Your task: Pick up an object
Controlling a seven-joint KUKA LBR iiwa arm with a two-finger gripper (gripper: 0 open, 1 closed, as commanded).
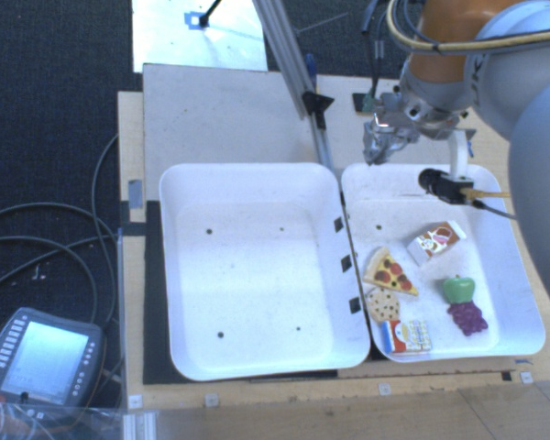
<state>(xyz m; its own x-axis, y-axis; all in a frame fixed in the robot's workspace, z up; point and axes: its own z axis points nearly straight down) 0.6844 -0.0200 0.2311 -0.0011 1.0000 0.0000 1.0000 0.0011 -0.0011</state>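
- The grey metal two-finger hand (378, 151) hangs above the far rim of the right shallow white bin (522, 282); whether it is wide or narrow, I cannot tell.
- A flat triangular pizza-slice toy (390, 272) lies in that bin's near half, beside a small red-and-white carton (434, 241).

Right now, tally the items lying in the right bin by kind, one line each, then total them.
Pizza slice: 1
Juice carton: 1
Green apple: 1
Purple grapes: 1
Cookie: 1
Flat snack packet: 1
Total: 6
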